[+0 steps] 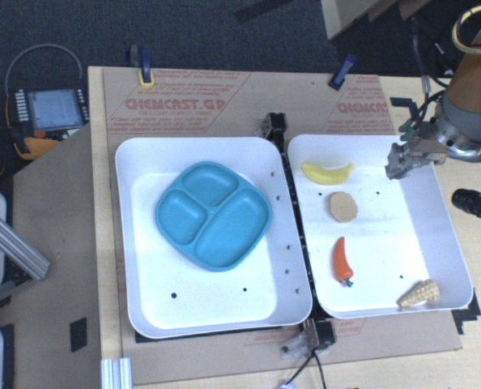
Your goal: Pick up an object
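Grey end effector (402,164) hovers over right bin (443,241); banana (327,172) nearby.

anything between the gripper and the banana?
Nothing visible. The gripper sits over the right bin's far edge, the banana to its left across bare bin floor; the cookie lies nearer the camera, off that line.

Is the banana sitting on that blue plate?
No, the banana lies in the right bin, while the blue plate sits in the left bin.
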Controlling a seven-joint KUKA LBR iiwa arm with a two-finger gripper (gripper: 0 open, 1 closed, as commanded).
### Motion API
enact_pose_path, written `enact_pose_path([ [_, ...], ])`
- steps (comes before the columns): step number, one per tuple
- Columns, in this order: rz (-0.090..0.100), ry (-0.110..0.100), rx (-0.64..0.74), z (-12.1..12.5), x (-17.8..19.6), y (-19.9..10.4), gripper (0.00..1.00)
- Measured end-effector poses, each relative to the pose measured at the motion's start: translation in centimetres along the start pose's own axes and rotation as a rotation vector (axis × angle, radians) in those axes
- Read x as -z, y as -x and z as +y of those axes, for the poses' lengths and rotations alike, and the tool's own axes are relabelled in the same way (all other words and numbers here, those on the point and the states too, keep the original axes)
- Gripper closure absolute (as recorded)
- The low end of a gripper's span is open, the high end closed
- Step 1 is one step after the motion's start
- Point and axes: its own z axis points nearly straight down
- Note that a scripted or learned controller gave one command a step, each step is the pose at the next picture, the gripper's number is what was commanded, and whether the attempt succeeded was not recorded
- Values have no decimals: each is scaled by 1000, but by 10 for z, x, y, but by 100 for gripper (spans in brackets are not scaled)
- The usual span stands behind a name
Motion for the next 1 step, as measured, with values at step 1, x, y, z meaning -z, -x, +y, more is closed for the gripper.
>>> enact_pose_path([
  [1, 2, -8, -1, 0, -11, 0, 100],
])
